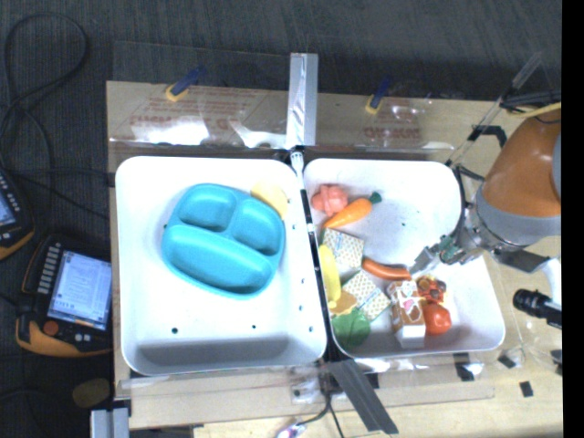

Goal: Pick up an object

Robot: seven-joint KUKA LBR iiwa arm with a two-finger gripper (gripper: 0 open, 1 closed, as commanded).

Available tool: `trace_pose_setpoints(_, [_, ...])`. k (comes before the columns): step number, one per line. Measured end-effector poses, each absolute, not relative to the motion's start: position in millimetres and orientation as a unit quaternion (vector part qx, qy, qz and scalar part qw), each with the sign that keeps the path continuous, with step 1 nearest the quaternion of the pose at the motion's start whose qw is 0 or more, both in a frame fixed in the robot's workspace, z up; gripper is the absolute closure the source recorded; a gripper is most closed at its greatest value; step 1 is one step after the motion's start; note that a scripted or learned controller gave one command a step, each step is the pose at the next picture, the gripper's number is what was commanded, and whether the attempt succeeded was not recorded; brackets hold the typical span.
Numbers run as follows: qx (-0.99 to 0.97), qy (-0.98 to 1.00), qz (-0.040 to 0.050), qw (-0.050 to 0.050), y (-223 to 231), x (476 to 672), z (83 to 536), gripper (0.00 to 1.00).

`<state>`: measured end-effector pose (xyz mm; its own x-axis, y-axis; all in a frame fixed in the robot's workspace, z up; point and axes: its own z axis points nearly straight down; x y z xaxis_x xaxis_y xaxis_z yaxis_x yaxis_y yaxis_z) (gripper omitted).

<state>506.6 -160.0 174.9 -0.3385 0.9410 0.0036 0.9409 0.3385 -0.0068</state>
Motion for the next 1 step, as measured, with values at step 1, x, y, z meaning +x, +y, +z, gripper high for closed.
trace_pose_setpoints(1, [-0.679, -0.734, 0.0023, 0.003, -186.0, 484.4, 193.0, 1.0])
